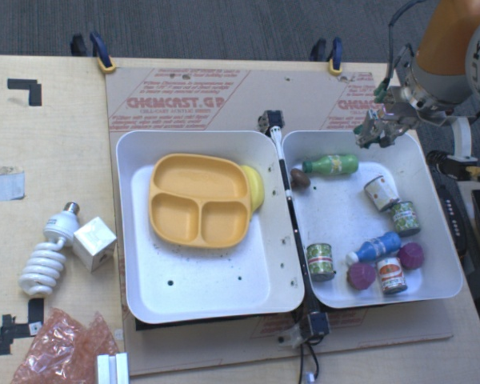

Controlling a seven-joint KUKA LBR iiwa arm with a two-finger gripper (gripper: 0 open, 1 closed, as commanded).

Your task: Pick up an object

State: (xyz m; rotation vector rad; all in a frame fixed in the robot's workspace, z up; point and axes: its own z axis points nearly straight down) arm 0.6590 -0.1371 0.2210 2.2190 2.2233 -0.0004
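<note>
My gripper (374, 133) hangs over the far rim of the right bin (440, 214), up and right of a green bottle (330, 165) that lies on its side. Nothing shows between its fingers. Further objects lie in that bin: a small brown piece (300, 181), a white and red can (380, 192), a green-labelled can (404, 218), a blue bottle (376, 247), another green can (320, 261), two purple balls (362, 275) and a red-labelled can (392, 276). The left bin (144, 286) holds a yellow divided tray (200, 201).
On the bench to the left lie a spiral light bulb (46, 254), a white cube (94, 242) and a crinkled red wrapper (60, 350). Blue clamps (102, 52) pin the board's far edge. The orange band of the arm (456, 22) fills the top right.
</note>
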